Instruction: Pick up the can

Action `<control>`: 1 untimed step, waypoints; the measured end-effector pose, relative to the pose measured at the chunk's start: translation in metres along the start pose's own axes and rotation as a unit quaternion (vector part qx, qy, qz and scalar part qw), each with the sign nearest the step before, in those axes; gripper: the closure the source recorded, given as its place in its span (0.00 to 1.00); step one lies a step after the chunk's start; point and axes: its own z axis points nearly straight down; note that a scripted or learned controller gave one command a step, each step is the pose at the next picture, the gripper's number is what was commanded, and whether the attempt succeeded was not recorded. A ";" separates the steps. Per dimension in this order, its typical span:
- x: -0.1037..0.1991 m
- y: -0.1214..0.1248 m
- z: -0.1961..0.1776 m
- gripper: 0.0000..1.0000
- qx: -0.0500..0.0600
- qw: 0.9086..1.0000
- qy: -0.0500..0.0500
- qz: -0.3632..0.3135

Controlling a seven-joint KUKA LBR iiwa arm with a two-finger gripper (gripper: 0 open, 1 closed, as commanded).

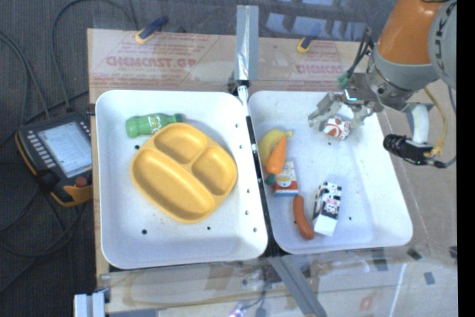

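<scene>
Clutter at the near end of the right bin (pixel 386 223): a cow-patterned carton (pixel 327 208) beside a sausage (pixel 302 217), then a small red-and-white packet (pixel 286 180) touching the carrot (pixel 277 154) and banana (pixel 269 141) by the left wall. Left bin (pixel 119 234) holds a yellow divided plate (pixel 184 171) with a green bottle (pixel 152 123) at its far edge. Can (pixel 337 128), red and white, lies on its side toward the far right of the right bin, well apart from the clutter. Gripper (pixel 340 113) sits right over it, fingers spread, tips on either side of the can's top; not clearly around the body, so no hold confirmed. Risk: a round can on its side rolls if one finger touches first, or squirts out if the close lands high on the curve. Fingers closing short of the bin floor would come up empty.
</scene>
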 end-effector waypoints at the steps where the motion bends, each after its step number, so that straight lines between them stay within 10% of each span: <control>1: -0.050 0.027 0.090 0.00 0.001 0.999 -0.002 0.037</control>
